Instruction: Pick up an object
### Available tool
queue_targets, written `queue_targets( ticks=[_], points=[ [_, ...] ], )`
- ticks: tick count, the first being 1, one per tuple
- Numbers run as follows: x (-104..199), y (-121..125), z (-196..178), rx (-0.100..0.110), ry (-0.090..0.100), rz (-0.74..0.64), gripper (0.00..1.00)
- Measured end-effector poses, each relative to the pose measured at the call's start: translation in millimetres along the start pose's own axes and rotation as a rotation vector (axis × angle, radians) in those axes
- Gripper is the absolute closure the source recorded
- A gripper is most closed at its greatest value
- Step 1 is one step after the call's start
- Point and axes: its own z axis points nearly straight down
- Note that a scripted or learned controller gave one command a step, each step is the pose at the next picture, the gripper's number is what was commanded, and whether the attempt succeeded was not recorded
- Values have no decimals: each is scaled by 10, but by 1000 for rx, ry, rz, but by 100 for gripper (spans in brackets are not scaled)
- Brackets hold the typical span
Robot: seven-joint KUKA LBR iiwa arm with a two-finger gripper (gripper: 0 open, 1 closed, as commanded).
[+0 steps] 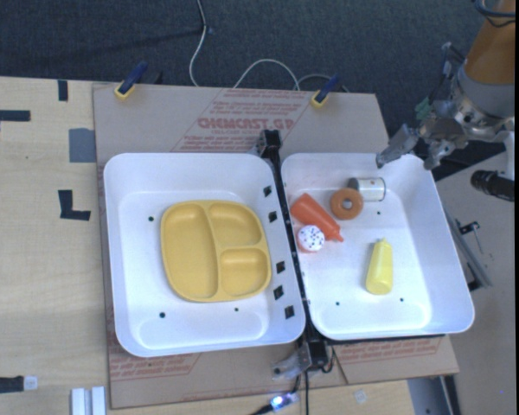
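The right bin (432, 232) holds an orange carrot-shaped toy (315, 215), a brown ring like a doughnut (347, 203), a small silver cylinder (368, 188), a white die with red dots (310, 239) and a yellow bottle (380, 266). My gripper (413, 150) hangs over the bin's far right rim, up and to the right of the silver cylinder. Its two dark fingers (390, 155) are spread apart with nothing between them.
The left bin (134, 258) carries a yellow divided tray (214, 250). Both bins rest on a cardboard sheet (233, 124) held by yellow and blue clamps at the back. A white cable loops behind the bins.
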Motion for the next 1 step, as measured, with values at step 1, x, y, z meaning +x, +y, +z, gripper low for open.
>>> queue_targets(
  ticks=[1],
  points=[
    [8,22,-85,-13,-3,-4,0]
  ],
)
